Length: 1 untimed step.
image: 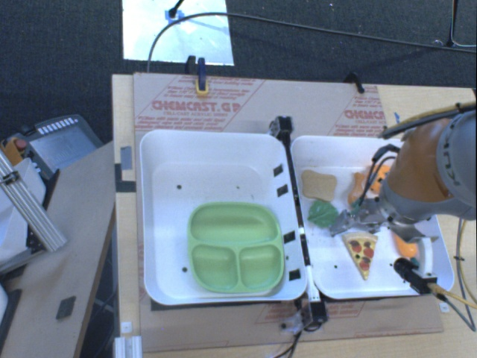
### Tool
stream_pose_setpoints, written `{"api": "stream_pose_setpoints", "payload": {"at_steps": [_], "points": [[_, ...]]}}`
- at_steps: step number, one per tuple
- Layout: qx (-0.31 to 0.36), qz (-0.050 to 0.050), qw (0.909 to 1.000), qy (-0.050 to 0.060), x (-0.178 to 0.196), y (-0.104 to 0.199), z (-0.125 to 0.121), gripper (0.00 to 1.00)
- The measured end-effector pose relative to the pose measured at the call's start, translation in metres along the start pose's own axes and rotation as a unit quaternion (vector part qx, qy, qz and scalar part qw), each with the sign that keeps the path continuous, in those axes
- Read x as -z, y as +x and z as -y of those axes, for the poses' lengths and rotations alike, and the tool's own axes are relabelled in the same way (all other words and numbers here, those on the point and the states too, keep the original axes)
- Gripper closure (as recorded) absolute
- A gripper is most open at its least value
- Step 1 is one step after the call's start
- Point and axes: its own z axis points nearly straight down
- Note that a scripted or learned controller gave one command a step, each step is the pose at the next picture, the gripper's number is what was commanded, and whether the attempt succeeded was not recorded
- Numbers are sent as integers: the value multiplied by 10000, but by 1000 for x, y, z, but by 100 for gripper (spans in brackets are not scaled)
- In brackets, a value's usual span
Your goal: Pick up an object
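Note:
The right bin [328, 278] holds several toy foods. A tan bread slice [319, 184] lies at its left, with a green leafy piece [323, 213] just below it. A pizza slice [362, 250] lies toward the front. An orange piece [364, 182] sits partly hidden behind the arm, and another orange piece [406, 247] lies at the right. My gripper [349, 223] is low in this bin, between the green piece and the pizza slice, close to both. Nothing is seen held in it.
The left bin [160, 200] carries a green divided plate [235, 246]. A black divider rail [292, 200] runs between the bins. The grey and orange arm [421, 174] covers the right bin's right half. Cables trail along the front right edge.

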Motion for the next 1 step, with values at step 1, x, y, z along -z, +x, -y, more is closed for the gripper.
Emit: {"api": "stream_pose_setpoints", "payload": {"at_steps": [1], "points": [[1,3,10000,-15,11,0,-1,100]]}}
